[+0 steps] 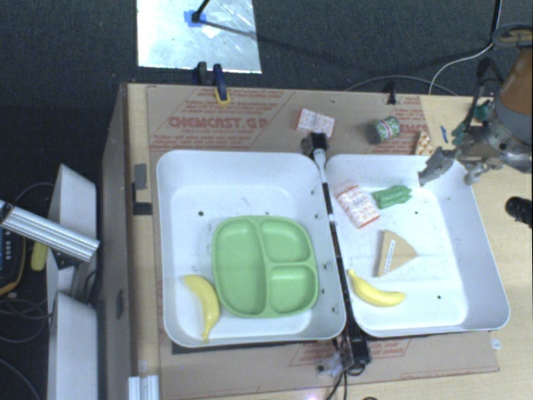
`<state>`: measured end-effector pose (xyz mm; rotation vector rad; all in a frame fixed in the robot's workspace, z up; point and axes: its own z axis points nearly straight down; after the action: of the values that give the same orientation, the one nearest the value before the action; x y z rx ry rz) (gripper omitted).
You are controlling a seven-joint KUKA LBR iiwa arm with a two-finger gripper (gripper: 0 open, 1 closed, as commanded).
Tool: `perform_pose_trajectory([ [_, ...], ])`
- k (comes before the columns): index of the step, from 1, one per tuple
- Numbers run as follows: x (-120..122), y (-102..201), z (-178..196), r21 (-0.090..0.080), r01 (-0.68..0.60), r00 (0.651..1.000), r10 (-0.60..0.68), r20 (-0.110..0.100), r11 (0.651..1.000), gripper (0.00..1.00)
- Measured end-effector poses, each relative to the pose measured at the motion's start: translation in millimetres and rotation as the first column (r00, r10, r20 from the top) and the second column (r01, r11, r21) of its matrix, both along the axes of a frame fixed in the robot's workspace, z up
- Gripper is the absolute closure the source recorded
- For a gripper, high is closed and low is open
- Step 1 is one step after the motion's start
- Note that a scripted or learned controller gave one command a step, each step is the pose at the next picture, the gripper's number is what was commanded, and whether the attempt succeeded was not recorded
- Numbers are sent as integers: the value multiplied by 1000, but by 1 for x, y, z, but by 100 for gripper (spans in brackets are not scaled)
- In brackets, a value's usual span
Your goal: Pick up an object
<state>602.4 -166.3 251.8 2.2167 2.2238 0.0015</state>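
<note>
The gripper (456,163) is hanging over the far right corner of the right bin (466,248), and its two grey metal fingers are standing spread apart with nothing between them.

Closest to it, just off to its left, the green pickle-looking thing (391,196) is lying on the bin floor. It's bumpy and glossy like plastic, with its long axis running left-right, fatter end toward the gripper. Touching the far end of that is a small red and white packet (356,205), flat and rectangular, lying at a slant right up against the divider between the bins.

Below and left of the gripper, the tan wedge (393,252) is sitting, a triangular slab, matte, like a slice of bread or cheese, with its point aiming up toward the gripper. Just past it, a yellow banana (375,291) is lying smooth and curved, long axis roughly left-right, ends curling up.

Further left, across the divider, the left bin (187,190) is holding a pale green compartment plate (265,265), rounded square, three sections, and a second banana (204,304) leaning by its lower left corner, running up and down.

Behind the bins on the brown cardboard, a small green can (386,129) is lying on its side, with a little printed card (316,122) sitting left of it. Nothing is sitting between the gripper and the pickle.
</note>
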Motion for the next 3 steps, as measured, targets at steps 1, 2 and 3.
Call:
perform_pose_trajectory([
  [1,-39,40,-96,1,1,1000,-1,-3,1000,0],
  [2,-61,48,-168,0,2,1000,-2,-1,1000,0],
  [3,-60,48,-157,0,2,1000,-2,1,1000,100],
])
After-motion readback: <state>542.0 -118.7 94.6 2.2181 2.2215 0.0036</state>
